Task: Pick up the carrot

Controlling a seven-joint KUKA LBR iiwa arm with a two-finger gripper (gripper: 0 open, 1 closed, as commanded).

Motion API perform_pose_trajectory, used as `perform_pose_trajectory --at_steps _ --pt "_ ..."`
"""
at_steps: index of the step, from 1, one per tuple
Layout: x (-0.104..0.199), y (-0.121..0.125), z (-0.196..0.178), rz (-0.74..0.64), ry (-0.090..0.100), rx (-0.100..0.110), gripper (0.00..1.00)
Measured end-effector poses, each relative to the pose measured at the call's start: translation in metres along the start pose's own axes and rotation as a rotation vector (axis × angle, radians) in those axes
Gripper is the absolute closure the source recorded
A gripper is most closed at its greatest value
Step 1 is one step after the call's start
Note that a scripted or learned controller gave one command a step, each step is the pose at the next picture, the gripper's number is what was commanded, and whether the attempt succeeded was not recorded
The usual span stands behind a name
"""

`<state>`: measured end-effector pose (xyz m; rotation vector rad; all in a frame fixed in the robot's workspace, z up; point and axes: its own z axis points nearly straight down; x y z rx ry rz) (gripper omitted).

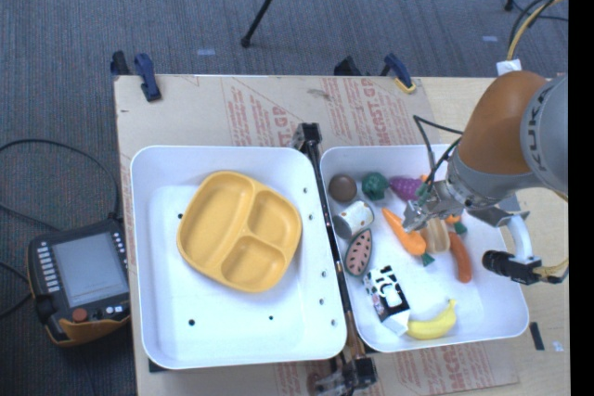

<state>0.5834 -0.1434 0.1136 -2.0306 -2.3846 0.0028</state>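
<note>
The grey arm with its orange band [501, 130] reaches in over the right-hand shallow white bin [506, 315], and its gripper [429, 210] hangs low among the toys, right above the thick end of the orange plastic carrot [405, 232]. That carrot lies slantwise in the middle of the bin, its point towards the upper left. I take this for the closing-in step: the gripper is down at the carrot, but I see nothing between its parts, and I cannot tell whether it stands apart or together, since the wrist hides it.

The next move, I'd judge, calls for settling squarely across the carrot's body and then closing, because it sits in a crowd. A tan bread-like piece [436, 236] is touching its thick end, and a second, slimmer orange carrot-like toy [461, 261] lies just beside that. A purple toy [405, 187] and a dark green broccoli-like toy [374, 185] sit just above, a small silver tin can [354, 219] and a watermelon slice [358, 252] to the left. A yellow banana [433, 322] and a black-and-white carton [390, 292] lie nearer the front. The left-hand white bin [148, 199] holds a yellow divided plate [239, 230].
</note>
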Motion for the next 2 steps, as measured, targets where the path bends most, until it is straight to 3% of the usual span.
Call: perform_pose_trajectory --at_steps 1,2 --pt "0.124 -0.031 -0.071 0.149 0.002 0.0 1.0" --pt "0.085 -0.054 -0.069 -0.164 -0.001 0.005 1.0"
